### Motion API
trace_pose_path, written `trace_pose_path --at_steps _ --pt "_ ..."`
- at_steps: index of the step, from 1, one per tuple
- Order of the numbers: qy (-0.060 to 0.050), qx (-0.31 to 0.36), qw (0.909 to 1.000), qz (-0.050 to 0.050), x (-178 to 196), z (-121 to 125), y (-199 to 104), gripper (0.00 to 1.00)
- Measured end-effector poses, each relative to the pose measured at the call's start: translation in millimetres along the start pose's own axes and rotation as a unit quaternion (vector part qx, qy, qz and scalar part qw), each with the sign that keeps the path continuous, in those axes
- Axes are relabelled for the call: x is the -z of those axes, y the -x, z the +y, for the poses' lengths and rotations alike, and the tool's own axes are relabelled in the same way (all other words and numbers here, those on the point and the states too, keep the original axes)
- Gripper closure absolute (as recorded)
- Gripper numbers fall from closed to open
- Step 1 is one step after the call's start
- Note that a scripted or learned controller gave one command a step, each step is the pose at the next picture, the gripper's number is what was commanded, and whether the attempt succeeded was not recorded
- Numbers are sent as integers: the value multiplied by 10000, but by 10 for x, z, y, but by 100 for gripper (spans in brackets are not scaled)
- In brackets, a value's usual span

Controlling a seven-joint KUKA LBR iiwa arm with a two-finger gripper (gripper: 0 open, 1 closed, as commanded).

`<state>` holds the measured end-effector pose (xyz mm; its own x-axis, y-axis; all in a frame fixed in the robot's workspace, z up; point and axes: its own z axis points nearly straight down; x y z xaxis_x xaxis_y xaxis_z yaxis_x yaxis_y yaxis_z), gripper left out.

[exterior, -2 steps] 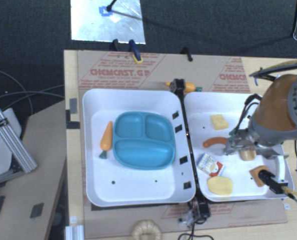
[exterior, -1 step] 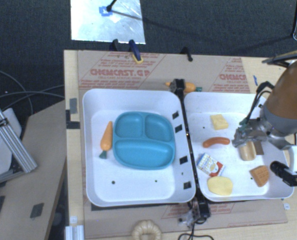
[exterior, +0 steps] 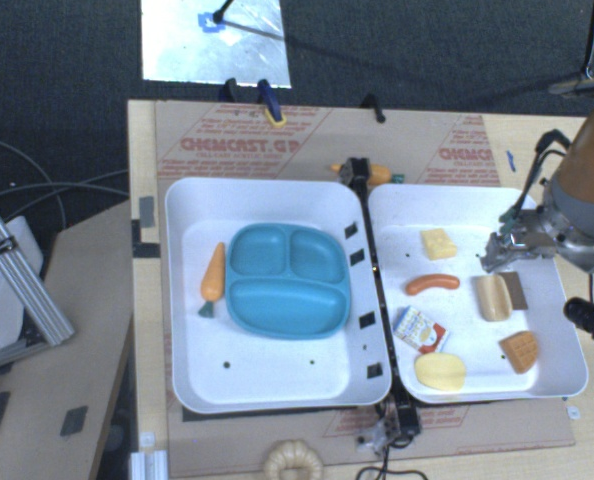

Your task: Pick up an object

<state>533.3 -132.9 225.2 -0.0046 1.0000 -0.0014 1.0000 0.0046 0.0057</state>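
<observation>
My gripper (exterior: 501, 251) hangs over the right bin (exterior: 402, 208), near its right side, just above a tan bread-like piece (exterior: 493, 298). Nothing shows between its fingers. In that bin also lie a yellow cheese cube (exterior: 438, 243), a red sausage (exterior: 433, 285), a small printed packet (exterior: 418, 329), a yellow oval piece (exterior: 440, 371) and a brown toast-like piece (exterior: 519, 351). The left bin (exterior: 192, 368) bears a blue divided plate (exterior: 284, 280) and an orange carrot (exterior: 213, 273).
The two bins meet at a black-clipped divider (exterior: 369, 268) in the middle. A yellow object (exterior: 378, 175) lies behind the bins on the cardboard. A beige ring (exterior: 295, 460) sits at the front edge. A metal frame (exterior: 17, 288) stands at the left.
</observation>
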Motion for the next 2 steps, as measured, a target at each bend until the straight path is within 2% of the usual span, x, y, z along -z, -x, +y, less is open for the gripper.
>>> trace_pose_path --at_steps 1,2 --pt "-16 -3 10000 6 -8 9 -1 100" --pt "-12 16 10000 8 20 208 -419 100"
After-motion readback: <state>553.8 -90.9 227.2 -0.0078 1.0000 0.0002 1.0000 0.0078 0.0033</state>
